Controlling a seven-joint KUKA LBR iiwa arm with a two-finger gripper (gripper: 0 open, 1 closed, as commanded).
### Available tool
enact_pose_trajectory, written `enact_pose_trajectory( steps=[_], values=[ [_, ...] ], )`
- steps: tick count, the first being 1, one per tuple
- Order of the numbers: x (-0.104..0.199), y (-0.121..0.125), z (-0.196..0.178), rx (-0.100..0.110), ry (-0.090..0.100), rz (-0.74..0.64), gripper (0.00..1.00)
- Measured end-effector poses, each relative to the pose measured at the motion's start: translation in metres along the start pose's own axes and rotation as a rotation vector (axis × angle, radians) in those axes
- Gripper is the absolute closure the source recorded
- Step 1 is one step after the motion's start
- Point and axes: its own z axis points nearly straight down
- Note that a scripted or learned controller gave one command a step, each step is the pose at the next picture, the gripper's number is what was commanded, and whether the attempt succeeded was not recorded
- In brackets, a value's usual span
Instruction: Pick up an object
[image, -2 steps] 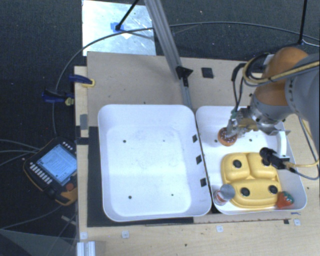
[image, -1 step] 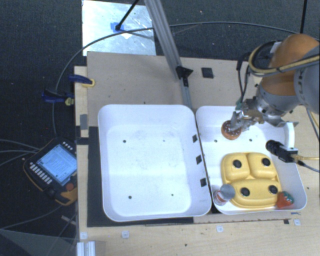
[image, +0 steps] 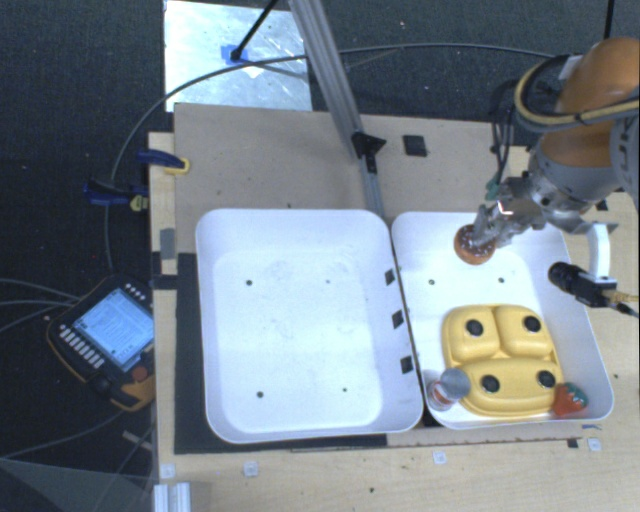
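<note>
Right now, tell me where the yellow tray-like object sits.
The yellow object lies in the right bin, toward its near edge, with a small grey piece at its left corner and a red piece at its right corner.

the arm is a thick rounded body, grey in its lower casing, with a broad orange band wrapped above the wrist. dark cables loop down along its side, and a small black part on a white bracket juts out beneath the wrist. the gripper is a compact metallic grey piece with pale glints on its surfaces.
</note>
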Motion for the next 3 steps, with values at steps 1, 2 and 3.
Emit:
enact_pose_trajectory(
  steps=[1, 2, 3],
  values=[
    [0.055, 0.004, -0.007, 0.002, 0.002, -0.004, 1.0],
    [0.114, 0.002, -0.011, 0.004, 0.003, -0.005, 1.0],
    [0.164, 0.005, 0.006, 0.005, 0.002, -0.003, 1.0]
  ],
)
